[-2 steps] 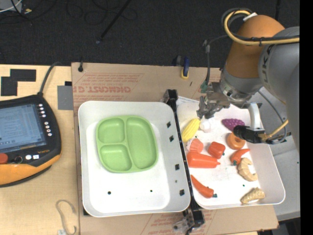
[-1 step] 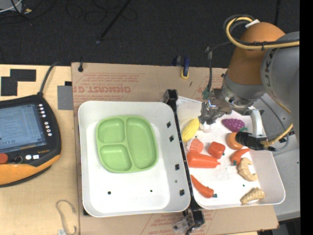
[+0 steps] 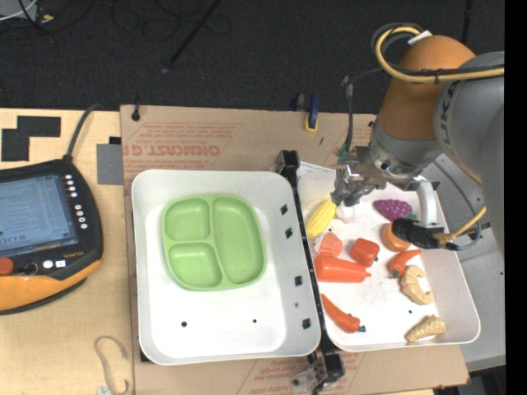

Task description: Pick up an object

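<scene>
Currently pincer (image 3: 352,194) is poised low over right bin (image 3: 461,303), grip state unreadable; corn (image 3: 320,217) is found just left, long axis slanted.

Even overhead light, soft shadows, white bins (image 3: 165,189) v. bright, background dark, slightly grainy.

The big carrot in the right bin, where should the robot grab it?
Probably around the middle of the carrot, with the tool coming straight down from above. It lies flat, pointing sideways across the bin, so the fingers should close across its narrow width. A pink piece touches its upper side, so the thicker middle-right looks freer.
</scene>
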You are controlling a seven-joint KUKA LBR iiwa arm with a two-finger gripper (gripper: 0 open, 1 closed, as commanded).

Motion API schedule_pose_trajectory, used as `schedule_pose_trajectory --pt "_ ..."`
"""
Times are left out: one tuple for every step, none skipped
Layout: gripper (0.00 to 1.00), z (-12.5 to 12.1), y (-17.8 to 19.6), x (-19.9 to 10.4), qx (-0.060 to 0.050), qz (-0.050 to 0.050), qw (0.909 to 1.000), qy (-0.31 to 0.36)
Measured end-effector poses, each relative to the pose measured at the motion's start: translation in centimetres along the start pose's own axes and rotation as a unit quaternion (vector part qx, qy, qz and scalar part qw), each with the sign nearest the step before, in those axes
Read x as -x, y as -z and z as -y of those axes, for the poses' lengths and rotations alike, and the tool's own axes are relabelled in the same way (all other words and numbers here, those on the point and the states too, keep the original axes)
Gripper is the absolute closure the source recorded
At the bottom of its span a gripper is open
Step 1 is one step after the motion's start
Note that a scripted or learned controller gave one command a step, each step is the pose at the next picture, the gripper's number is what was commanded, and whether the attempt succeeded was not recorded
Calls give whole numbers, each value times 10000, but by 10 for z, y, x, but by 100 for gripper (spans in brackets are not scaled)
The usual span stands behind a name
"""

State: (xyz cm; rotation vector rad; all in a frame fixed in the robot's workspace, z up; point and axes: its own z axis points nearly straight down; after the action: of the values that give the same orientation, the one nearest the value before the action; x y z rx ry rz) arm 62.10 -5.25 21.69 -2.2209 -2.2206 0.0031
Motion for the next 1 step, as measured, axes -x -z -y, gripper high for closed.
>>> schedule_pose_trajectory --pt "100 -7 5 2 6 -1 10000 25"
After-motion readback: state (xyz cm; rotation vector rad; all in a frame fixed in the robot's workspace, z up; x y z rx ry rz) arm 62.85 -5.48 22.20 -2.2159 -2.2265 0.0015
